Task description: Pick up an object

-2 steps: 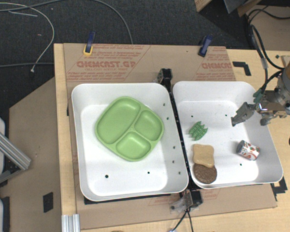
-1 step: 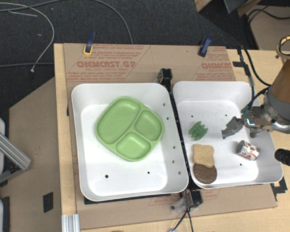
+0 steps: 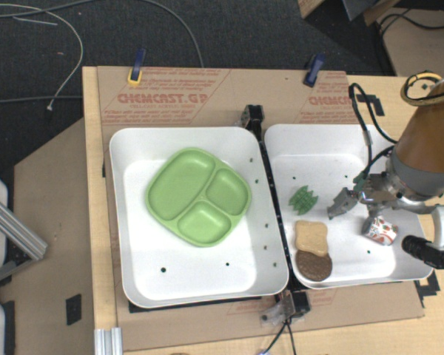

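Brown disc [image 3: 314, 265] lies at the near rim of the right bin [image 3: 311, 143], closest to the lens, nearer than the gripper and off to its left-bin side. Touching the disc's far edge is a tan slab [image 3: 311, 236], roughly square, so it shows no clear long axis. The gripper [image 3: 339, 205] hangs low over the right bin's floor, pointing toward the left bin; whether it is spread or clenched cannot be told from this angle, and nothing shows gripped in it. Just ahead of its tip lies a small green piece [image 3: 303, 199], apart from it, its long axis slanting from the near left to the far right. Behind the tip, under the wrist, sits a red-and-white piece [image 3: 382, 231], tilted. Well beyond the green piece, in the left bin [image 3: 133, 235], rests a green plate [image 3: 198, 196] with three compartments, turned corner-on.
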Robot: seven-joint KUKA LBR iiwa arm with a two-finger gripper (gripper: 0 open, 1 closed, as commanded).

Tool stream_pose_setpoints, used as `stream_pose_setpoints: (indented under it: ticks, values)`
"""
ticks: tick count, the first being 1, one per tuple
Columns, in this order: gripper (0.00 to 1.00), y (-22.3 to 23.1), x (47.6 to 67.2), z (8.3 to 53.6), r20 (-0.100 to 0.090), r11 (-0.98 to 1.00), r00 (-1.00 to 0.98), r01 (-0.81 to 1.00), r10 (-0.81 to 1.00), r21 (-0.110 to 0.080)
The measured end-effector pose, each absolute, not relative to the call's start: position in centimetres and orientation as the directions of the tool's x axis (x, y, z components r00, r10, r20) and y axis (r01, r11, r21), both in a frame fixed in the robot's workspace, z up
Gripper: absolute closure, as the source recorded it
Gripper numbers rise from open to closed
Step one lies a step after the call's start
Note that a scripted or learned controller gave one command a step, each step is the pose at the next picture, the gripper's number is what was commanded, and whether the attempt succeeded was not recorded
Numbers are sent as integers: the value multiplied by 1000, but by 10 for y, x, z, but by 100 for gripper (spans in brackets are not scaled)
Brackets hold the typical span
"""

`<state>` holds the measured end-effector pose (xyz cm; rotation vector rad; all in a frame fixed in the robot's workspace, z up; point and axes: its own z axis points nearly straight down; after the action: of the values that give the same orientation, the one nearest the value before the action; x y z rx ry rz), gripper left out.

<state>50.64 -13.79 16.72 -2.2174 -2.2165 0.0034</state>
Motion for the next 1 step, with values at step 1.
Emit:
stream_pose_setpoints:
  ticks: [1]
  values:
    - [0, -136, 513, 106, 4, 0, 0, 1000, 1000, -7]
